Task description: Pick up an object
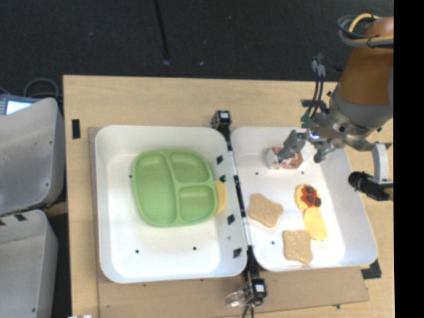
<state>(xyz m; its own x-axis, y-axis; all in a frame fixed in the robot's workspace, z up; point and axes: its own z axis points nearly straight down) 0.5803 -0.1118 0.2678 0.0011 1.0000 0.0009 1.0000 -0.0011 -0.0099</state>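
No writing is legible. The gripper (306,146) hangs over the right bin (344,244), fingers spread. A small reddish object (286,160), possibly food, sits partly hidden beneath one finger.

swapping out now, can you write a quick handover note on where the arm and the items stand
Gripper: low in the right bin, at its far side, over a small red and white item; grasp unclear.
Right bin also holds two toast slices, a yellow piece and a red-topped piece.
Left bin: green tray.
Done: nothing seen lifted.
Left: grasp and lift one item.
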